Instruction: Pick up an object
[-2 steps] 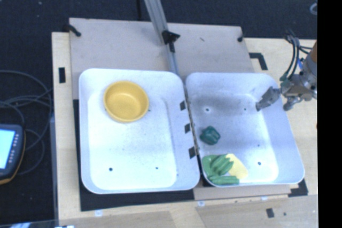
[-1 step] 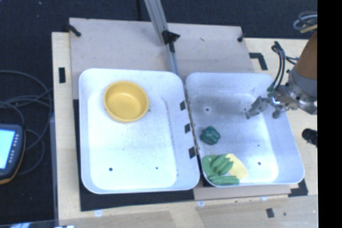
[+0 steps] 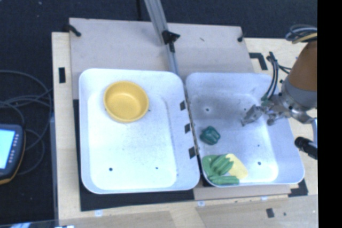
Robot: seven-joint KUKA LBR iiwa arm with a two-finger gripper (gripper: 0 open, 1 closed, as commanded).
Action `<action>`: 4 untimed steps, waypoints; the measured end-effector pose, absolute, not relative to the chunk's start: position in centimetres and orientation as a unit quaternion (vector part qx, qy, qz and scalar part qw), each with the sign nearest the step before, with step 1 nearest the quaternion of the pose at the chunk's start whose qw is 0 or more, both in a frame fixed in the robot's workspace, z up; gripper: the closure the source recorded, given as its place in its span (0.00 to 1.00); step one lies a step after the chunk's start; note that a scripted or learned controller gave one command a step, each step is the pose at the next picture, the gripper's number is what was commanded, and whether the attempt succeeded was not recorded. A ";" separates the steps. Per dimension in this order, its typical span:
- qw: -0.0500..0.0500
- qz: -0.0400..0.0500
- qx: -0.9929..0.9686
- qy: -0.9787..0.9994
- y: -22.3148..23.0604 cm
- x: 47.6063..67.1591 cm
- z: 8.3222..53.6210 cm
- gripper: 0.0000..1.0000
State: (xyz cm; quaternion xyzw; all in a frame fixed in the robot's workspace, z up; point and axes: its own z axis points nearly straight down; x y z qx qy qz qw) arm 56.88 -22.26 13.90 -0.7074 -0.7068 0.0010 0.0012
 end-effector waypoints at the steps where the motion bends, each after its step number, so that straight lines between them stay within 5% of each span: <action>1: -0.001 -0.001 -0.707 -0.707 -22.3 57.0 15.2 1.00; 4: -0.001 -0.001 -0.707 -0.707 -21.2 57.2 28.6 1.00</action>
